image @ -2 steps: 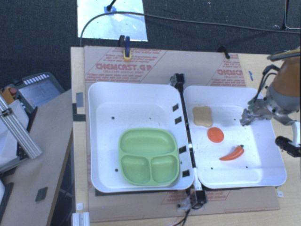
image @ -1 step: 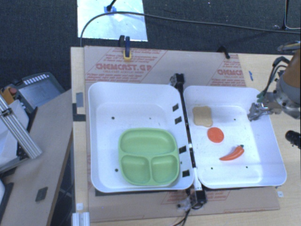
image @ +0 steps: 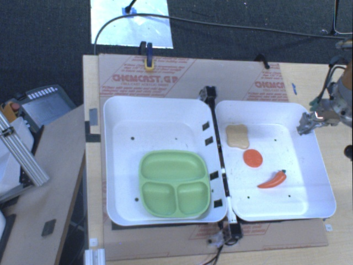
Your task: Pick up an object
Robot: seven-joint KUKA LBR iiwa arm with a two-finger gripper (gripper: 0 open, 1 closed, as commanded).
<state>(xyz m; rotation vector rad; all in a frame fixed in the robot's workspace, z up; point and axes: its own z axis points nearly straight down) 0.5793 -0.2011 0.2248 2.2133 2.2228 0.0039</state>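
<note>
Over at the far left edge of the table sits a grey device (image: pixel 47 106) with a slanted screen, and just in front of it a ribbed aluminium bar (image: pixel 22 150) lies at an angle. Moving right, the left bin (image: pixel 118 115) holds a green divided plate (image: pixel 175 183) (three compartments, pale and glossy) resting against the bin's near edge, towards its near right corner. A yellow clamp (image: pixel 149 59) grips the cardboard sheet (image: pixel 165 73) behind that bin, at the table's far edge. Black clips (image: pixel 209 95) run along the seam where the two bins meet.

The right bin (image: pixel 309 203) carries three small things, all well apart from its right wall. A tan slice of bread (image: pixel 237 136) lies nearest the bin's left edge, towards the far side. Just in front of it, close but not touching, is an orange-red disc (image: pixel 253 158). Nearer still, about mid-bin, an orange-red chilli pepper (image: pixel 272 180) lies on a slant, its dark stem end pointing right and away.

At the right bin's far right corner the gripper (image: pixel 307 123) hangs over the rim, the grey arm (image: pixel 336 101) behind it. How the fingers stand I cannot tell from here, they are too small and blurred
</note>
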